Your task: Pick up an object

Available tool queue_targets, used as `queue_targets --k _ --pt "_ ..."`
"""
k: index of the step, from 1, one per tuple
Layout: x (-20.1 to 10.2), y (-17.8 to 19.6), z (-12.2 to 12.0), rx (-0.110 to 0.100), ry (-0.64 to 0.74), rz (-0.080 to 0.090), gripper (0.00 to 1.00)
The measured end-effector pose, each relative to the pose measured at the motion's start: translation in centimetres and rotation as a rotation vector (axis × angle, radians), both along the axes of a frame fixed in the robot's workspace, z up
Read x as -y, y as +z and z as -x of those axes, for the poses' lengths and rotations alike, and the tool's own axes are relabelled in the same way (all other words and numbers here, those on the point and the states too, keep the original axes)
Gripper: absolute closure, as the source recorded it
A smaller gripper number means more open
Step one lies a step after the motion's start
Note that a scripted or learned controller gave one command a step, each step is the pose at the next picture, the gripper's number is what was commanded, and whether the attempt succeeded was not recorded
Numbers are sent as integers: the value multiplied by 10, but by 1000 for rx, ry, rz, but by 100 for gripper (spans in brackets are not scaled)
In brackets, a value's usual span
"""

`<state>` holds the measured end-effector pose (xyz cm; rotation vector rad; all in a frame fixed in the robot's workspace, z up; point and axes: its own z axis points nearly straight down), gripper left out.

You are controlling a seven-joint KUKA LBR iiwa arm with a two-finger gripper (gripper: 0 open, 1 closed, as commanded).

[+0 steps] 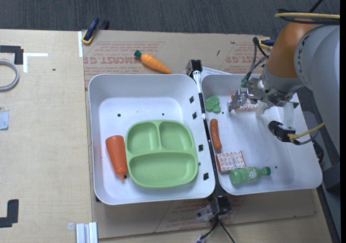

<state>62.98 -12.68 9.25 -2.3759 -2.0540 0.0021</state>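
My gripper (248,104) is low over the far part of the right bin (303,177), and its fingers stand open. A small red and white packet (246,106) lies between them on the bin floor, partly hidden by the gripper. Just left of it is a green leafy toy (213,104). Nearer the front lie a reddish sausage (215,135), a red and white patterned carton (231,159) and a green bottle (248,174) on its side.
The left bin (102,96) holds a green divided plate (161,152) and an orange-red cylinder (116,155). A toy carrot (153,62) and a blue clip (91,30) lie on the cardboard behind the bins. A black cable plug (278,130) hangs by the arm.
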Motion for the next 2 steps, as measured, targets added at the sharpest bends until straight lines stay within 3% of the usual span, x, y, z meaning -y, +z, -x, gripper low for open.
queue_targets --k 1,2 --pt "0 10 0 1 0 1 100" --pt "-38 224 -12 1 -352 1 100"
